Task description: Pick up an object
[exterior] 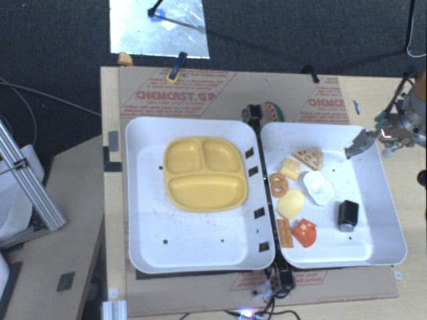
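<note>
The right bin [383, 199] holds several toy foods: a pizza wedge [308, 157], a yellow cheese block [289, 168], a pretzel [279, 185], a white piece [318, 187], a pale yellow round piece [290, 205], an orange stick [284, 233], a red piece with a star [304, 233] and a black block [347, 215]. My gripper [360, 143] hangs over this bin's far right corner, right of the pizza wedge and apart from every item. Nothing shows in its grasp.
In the left bin [143, 199] lies a yellow divided plate [205, 174]. Black clips run down the seam between the bins [261, 179]. A shiny sheet [159, 17] lies on the floor behind the bench, and a metal frame [23, 179] stands at the left.
</note>
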### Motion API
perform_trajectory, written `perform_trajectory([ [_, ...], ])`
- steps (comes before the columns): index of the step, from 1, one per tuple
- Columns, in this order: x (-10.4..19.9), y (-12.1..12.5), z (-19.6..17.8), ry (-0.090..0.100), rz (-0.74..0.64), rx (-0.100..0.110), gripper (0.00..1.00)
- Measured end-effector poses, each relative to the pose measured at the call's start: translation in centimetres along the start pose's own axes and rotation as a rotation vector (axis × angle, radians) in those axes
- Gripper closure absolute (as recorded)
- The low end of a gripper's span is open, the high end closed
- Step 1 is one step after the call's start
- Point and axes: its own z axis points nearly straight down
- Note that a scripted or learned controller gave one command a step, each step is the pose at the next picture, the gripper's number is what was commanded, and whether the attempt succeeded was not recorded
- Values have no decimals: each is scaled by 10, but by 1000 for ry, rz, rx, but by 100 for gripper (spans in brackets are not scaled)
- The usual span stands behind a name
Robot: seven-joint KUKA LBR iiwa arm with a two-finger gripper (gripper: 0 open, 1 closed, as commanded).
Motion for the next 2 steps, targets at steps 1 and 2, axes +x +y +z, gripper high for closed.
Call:
perform_trajectory([
  [1,13,-56,156,6,3,15,0],
  [2,98,-96,117,5,-6,4,0],
])
